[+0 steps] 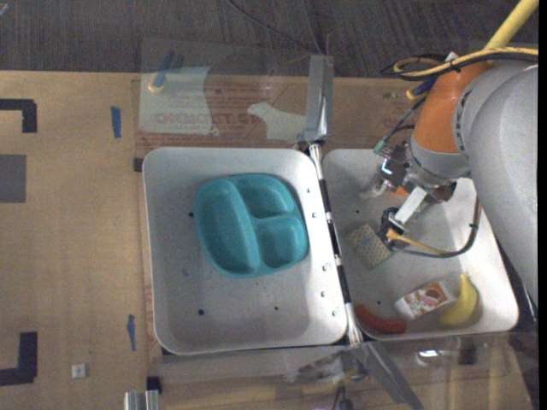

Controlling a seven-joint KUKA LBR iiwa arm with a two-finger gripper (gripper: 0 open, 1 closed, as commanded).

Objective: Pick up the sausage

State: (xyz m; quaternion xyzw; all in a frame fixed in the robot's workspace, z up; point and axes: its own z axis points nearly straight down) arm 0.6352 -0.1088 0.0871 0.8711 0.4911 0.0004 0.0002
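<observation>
The sausage [380, 319] is a reddish-brown link lying in the front left corner of the right bin [496, 314], close to the divider. My gripper [385, 174] hangs over the back part of that bin, well behind the sausage and apart from it. Nothing shows between it and the bin floor.
A yellow banana [461, 302] and a small white and red carton [423, 299] lie just right of the sausage. A grey textured pad [368, 246] sits mid-left in the right bin. The left bin [171, 297] holds a teal divided plate [250, 223].
</observation>
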